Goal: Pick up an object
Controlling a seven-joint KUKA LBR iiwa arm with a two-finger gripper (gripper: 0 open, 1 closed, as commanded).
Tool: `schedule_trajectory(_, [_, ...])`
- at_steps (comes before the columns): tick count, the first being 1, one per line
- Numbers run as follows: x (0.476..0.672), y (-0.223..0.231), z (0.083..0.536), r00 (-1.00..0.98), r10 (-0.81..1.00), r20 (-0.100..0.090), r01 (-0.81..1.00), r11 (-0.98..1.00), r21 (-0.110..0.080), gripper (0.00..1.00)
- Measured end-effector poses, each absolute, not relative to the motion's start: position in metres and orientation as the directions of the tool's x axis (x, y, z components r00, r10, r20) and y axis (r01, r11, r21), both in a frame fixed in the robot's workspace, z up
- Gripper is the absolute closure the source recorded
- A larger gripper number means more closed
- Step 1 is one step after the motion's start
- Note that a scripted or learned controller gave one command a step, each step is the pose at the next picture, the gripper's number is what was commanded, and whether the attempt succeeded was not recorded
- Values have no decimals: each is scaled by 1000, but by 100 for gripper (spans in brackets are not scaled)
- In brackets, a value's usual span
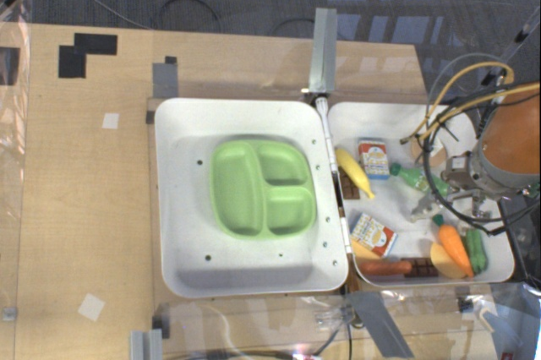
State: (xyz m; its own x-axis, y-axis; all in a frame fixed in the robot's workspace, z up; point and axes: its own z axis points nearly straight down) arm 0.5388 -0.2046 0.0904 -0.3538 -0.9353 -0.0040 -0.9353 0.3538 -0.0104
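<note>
Camera view: end effector (446,196) low in right bin (397,117) above carrot (454,243); grip state unreadable. Nothing lifted yet.

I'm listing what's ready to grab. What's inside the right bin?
The right bin holds a banana, two small cartons, a green bottle, a carrot, a sausage and a green vegetable. The arm covers its far right side.

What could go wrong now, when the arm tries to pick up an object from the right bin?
The carrot lies pressed against the green vegetable near the bin's wall, so the gripper might catch both or hit the wall. The loose cables hang over the toys and could snag.
</note>
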Motion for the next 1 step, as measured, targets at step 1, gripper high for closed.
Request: schedule_trajectory(1, [493, -194, 91, -358, -934, -4, -934, 358, -20, 0])
